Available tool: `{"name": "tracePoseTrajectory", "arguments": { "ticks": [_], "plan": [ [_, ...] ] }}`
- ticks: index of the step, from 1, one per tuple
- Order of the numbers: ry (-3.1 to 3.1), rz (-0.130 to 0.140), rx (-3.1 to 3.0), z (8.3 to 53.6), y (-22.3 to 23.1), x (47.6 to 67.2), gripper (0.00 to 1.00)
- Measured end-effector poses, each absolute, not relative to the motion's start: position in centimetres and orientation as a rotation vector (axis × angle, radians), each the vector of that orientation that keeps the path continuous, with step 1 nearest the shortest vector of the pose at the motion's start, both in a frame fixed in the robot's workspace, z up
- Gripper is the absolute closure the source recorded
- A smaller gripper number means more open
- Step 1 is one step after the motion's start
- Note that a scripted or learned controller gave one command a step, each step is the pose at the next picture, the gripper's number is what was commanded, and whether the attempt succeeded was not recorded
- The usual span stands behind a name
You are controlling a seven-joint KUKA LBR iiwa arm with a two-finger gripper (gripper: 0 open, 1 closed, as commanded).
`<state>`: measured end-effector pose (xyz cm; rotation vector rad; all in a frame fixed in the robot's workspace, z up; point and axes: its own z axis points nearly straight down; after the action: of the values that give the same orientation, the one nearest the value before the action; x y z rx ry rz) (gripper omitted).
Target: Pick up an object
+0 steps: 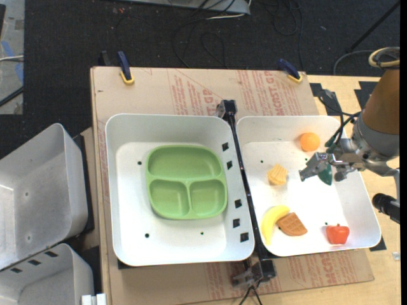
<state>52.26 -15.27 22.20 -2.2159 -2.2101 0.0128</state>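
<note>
The right bin (359,189) holds an orange ball (310,141), a pale yellow ridged piece (277,175), a yellow banana (272,221), a brown waffle-like piece (292,225) and a red pepper-like toy (338,234). My gripper (322,169) hangs over the upper right part of that bin, just below and right of the orange ball. Its dark fingers (311,168) point left and spread apart. Nothing sits between them.
The left bin (121,189) carries a green three-compartment plate (187,182). A black divider (238,170) runs between the bins. Blue-yellow clamps (125,68) hold the cardboard bench top. Grey tubs (35,189) stand off the bench at left.
</note>
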Motion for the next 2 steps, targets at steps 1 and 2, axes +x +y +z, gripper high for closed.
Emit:
{"name": "tracePoseTrajectory", "arguments": {
  "ticks": [1, 2],
  "plan": [
    [-2.222, 0.001, -2.22, 22.9, -15.2, 52.5, 0.0],
    [-2.217, 0.003, -2.222, 18.7, -15.2, 52.2, 0.0]
  ]
}}
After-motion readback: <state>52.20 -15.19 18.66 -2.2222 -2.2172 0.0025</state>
